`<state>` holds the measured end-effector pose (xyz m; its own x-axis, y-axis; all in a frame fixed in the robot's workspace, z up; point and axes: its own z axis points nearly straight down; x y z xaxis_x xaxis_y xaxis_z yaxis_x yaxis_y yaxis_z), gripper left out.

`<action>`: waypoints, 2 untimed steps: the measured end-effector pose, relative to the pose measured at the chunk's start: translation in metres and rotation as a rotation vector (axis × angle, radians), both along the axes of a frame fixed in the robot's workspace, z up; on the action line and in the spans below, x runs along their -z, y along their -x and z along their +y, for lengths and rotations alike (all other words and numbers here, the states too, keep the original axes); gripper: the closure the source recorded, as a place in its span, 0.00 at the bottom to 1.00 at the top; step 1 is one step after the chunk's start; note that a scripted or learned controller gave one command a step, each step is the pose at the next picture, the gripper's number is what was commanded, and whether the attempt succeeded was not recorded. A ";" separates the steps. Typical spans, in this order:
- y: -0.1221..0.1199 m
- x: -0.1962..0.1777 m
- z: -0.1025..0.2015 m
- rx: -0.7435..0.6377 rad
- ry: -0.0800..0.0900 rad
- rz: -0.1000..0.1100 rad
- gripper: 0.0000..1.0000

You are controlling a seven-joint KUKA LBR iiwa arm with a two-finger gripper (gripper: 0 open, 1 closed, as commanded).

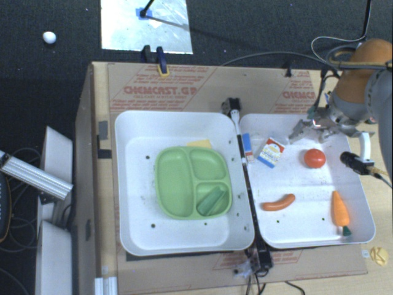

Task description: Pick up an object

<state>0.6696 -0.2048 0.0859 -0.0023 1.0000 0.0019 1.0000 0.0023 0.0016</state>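
- At the far end of the right bin [307,229], the end effector [310,133] hangs low over the white floor; its fingers stand spread apart with nothing between them; no grasp has been made.
- Just beside the end effector, toward the near rim, lies the tomato [315,158]; it is judged the likeliest thing to be picked, being the closest; it is apart from the fingers, not touching them.
- Near the end effector, on the side away from the arm, lies a small carton [270,152], tilted; beyond it a blue-and-white tube [246,146] sits against the dividing wall.
- Well apart from the end effector, toward the near rim, lie a sausage [278,203] and a carrot [340,209].
- Farther off, past the divider, the left bin [138,165] holds a green divided plate [175,183] with a green piece [212,200] in its near compartment on the end effector's side.
- Risk one: the tomato is round and smooth; a descent off its centre would likely push it aside or let it roll clear before the fingers meet.
- Risk two: the end effector does not stand over any object; closing where it is would catch only air.
- Risk three: the far wall of the bin is close; a finger could strike the rim or floor on a steep descent; whether clearance suffices cannot be told from this view.
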 end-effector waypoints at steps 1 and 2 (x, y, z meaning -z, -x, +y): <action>0.000 0.001 0.008 -0.002 0.003 -0.002 0.00; 0.000 0.000 0.006 0.000 0.003 -0.002 0.00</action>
<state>0.6694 -0.1992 0.0855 -0.0027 1.0000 -0.0013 1.0000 0.0027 0.0036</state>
